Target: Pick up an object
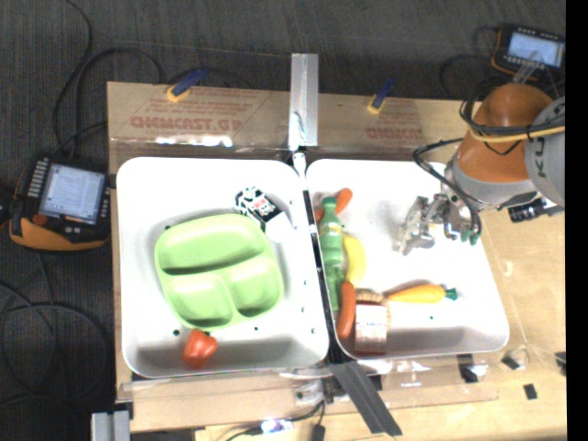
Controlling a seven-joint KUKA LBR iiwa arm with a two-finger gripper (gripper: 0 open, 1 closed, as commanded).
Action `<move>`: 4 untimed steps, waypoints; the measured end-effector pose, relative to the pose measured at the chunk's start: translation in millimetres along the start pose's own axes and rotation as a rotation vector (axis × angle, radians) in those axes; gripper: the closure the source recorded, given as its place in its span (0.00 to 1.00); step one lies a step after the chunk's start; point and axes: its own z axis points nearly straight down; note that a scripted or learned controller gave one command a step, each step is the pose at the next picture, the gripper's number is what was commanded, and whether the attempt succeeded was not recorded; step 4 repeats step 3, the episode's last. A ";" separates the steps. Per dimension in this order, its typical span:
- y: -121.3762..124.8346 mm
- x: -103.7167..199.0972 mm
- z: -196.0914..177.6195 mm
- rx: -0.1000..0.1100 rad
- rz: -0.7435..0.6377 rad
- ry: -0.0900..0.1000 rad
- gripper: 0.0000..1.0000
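My gripper (415, 235) hangs over the middle of the right bin (478, 329), fingers pointing down and left, with nothing seen between them. Below it lies an orange-yellow carrot-like toy (418, 293). Along the right bin's left wall lie a green bottle (330, 234), a yellow piece (353, 257), an orange carrot (341, 199) and a red-orange stick (346, 309). A brown and white roll (371, 322) sits at the front left of that bin.
The left bin (138, 338) holds a green divided tray (219, 267), a small black and white object (256, 204) and a red-orange toy (198, 346). A metal post (304, 99) stands behind the bins. Handheld controllers lie at far left (60, 200) and top right (531, 51).
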 end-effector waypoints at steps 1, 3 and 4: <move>47.8 -20.6 0.3 -0.003 0.010 -0.004 1.00; 167.0 -8.1 -119.9 -0.001 0.265 0.009 1.00; 167.0 -8.1 -119.9 -0.001 0.265 0.009 1.00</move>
